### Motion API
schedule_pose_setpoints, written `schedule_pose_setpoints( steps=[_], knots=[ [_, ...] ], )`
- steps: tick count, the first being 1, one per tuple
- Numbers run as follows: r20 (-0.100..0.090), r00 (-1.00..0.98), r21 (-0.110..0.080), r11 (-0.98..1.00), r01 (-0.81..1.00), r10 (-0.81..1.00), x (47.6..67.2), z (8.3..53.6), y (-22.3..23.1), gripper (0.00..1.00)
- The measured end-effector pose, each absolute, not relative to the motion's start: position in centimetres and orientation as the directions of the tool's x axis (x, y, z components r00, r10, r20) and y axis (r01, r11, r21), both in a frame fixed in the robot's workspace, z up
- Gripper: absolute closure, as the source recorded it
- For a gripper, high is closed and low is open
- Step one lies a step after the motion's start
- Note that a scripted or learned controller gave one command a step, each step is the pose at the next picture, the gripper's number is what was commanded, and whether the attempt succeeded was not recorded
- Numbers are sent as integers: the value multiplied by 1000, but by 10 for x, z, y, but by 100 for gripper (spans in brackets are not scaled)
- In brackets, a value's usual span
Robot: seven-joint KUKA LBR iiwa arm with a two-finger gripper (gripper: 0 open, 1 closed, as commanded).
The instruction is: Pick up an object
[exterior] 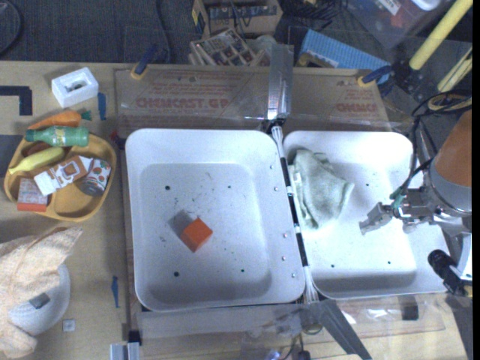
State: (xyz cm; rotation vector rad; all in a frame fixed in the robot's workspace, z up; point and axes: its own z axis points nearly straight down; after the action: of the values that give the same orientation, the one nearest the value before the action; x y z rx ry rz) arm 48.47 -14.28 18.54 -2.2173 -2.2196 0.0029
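An orange block (197, 235) lies near the middle of the left bin (150, 156), clear of its walls. In the right bin (390, 145), a crumpled cloth (319, 190) rests against the left wall. The jaws (373, 220) hang just right of it; whether they stand open cannot be told. They should settle squarely over the chosen object before closing.

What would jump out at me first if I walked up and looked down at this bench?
Probably the bright orange block, sitting alone near the middle of the left white bin. Next, the crumpled pale green cloth heaped against the left wall of the right bin, with the robot's gripper reaching in from the right just beside it. Off to the far left, a yellow bowl piled with colourful toy food also draws the eye.
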Motion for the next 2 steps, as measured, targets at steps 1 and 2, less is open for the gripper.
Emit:
schedule_pose_setpoints(
  steps=[1, 2],
  knots=[
    [0, 52, 0, -52, 999, 999, 560, 196, -131, 0],
    [1, 143, -4, -143, 990, 990, 542, 117, -165, 0]
  ],
)
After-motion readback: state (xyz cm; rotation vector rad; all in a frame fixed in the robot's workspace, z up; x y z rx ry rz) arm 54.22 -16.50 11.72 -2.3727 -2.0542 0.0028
